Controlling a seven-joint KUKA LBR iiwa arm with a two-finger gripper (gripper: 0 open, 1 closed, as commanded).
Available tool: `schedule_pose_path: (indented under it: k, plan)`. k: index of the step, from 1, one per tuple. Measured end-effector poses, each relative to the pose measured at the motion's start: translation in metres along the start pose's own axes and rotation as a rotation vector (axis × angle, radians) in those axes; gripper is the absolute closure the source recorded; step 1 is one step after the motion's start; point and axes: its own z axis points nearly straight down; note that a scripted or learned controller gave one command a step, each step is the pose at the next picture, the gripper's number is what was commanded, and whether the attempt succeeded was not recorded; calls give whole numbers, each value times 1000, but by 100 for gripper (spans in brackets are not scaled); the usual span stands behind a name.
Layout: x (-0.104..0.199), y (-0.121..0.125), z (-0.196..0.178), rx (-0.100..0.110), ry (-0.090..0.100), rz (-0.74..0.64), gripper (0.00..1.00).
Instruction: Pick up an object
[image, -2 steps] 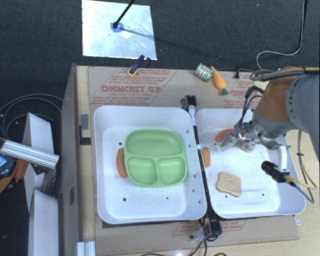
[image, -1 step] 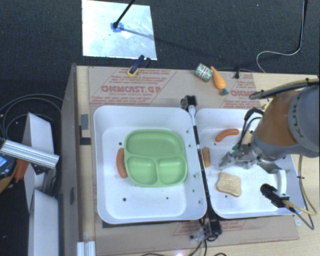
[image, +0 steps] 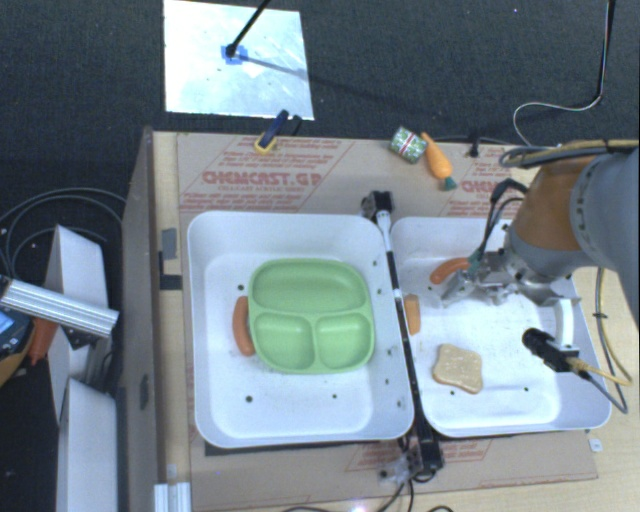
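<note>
Orange hot dog (image: 449, 269) lies flat in right bin, seemingly touching the tool (image: 462, 284).

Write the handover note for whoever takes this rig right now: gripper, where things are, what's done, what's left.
Gripper: low in the right bin, beside an orange hot dog; whether it is open or shut cannot be told, and no grasp is visible.
Right bin: hot dog near the back left, slice of bread toward the front, another small orange piece by the divider.
Left bin: green divided plate, with a second hot dog on its left.
Done: nothing visibly lifted.
Left: pick up an object.
</note>
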Motion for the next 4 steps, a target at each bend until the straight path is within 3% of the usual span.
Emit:
schedule_pose_path:
  k: [1, 2, 3, 4]
  plan:
    - [30, 76, -26, -1, 1, -2, 0]
    - [46, 77, -3, -21, -7, -5, 0]
    - [47, 76, -13, -18, -5, -7, 100]
    - [47, 76, -13, -18, -6, -8, 0]
